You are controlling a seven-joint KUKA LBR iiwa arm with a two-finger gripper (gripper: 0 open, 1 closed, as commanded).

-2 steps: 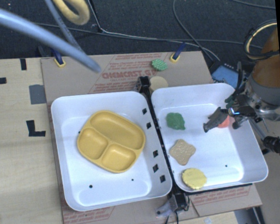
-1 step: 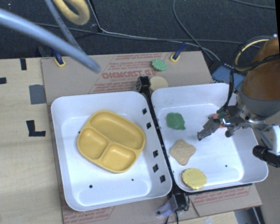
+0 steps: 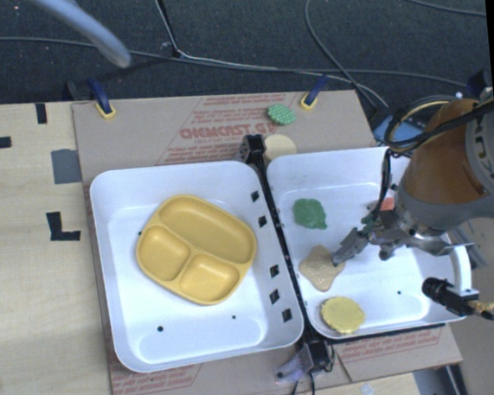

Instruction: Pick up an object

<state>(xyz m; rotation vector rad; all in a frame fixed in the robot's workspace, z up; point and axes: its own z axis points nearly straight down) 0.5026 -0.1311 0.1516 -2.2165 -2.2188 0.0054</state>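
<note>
In the right bin (image 3: 361, 166) lie three small things: a green lump (image 3: 310, 213) near the divider, a tan flat piece (image 3: 318, 269) below it, and a round yellow disc (image 3: 342, 314) by the front wall. My gripper (image 3: 360, 257) hangs low over the right bin's middle, just right of the tan piece. Its fingers are open, and one fingertip (image 3: 338, 259) reaches the tan piece's right edge. Nothing sits between the fingers. The grey arm with its orange band (image 3: 439, 165) comes in from the right.
The left bin (image 3: 117, 248) holds a yellow divided plate (image 3: 195, 248). A green dotted piece (image 3: 281, 113) and a pale round piece (image 3: 279, 145) lie on the cardboard behind the bins. Cables run across the dark floor at the back.
</note>
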